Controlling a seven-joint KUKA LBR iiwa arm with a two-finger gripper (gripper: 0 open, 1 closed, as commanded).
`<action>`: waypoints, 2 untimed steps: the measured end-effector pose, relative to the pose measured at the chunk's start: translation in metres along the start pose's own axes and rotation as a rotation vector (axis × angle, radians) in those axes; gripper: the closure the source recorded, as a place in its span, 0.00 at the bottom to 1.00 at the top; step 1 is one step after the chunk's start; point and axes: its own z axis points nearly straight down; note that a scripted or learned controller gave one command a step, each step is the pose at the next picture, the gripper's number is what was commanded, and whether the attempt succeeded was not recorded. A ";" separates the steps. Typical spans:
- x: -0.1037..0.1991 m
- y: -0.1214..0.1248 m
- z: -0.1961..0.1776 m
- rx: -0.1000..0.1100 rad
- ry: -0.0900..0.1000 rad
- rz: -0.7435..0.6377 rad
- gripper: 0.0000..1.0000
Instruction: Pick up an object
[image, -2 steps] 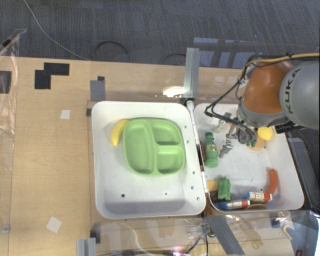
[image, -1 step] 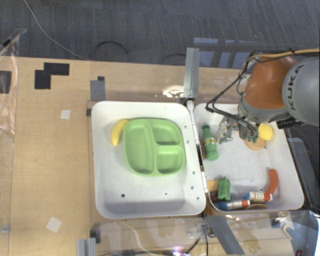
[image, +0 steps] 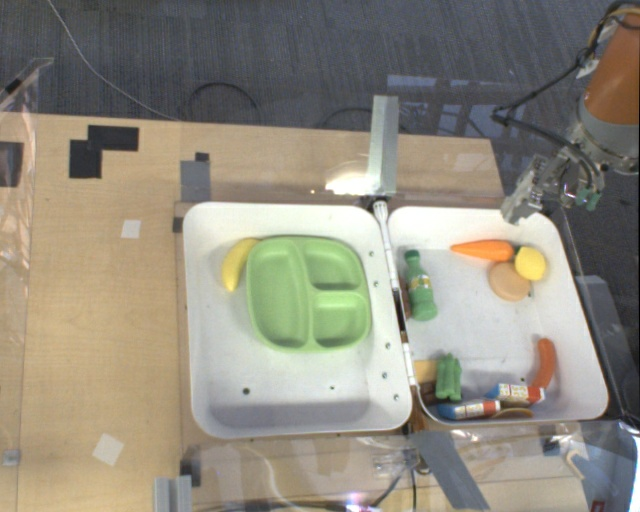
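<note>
My gripper (image: 524, 203) hangs over the far right corner of the right bin (image: 470, 300), above and a little right of the orange carrot (image: 483, 250). Nothing shows between its fingers. In the right bin lie the carrot, a yellow lemon (image: 531, 263), a tan round disc (image: 510, 283), a green bottle (image: 418, 286), a red sausage (image: 543, 364), a green block (image: 447, 379) and a marker-like tube (image: 490, 403). The left bin (image: 210, 300) holds a green divided plate (image: 305, 292) and a yellow banana (image: 236, 262).
A metal upright post (image: 384, 145) stands at the far end of the divider between the bins. Wooden bench (image: 100, 300) lies to the left. Cables trail behind the arm at top right.
</note>
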 end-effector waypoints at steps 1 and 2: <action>0.053 -0.080 0.118 0.000 0.019 -0.358 1.00; 0.062 -0.080 0.105 -0.003 0.012 -0.635 1.00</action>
